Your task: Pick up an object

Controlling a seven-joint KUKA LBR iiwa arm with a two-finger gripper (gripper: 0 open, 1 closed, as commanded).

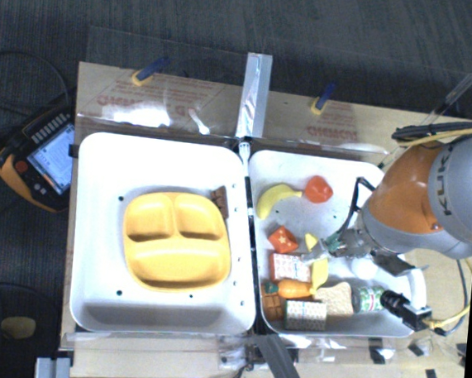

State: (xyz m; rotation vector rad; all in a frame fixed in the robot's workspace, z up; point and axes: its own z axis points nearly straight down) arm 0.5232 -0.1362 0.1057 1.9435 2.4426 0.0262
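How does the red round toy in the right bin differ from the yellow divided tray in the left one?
The red round toy is small and ball-like; the yellow divided tray is broad, flat and compartmented. The toy lies among clutter; the tray lies alone in its bin. Both rest in shallow white bins.

Bright, even overhead light; glare on the plastic sheet (pixel 145 100); slightly soft focus.
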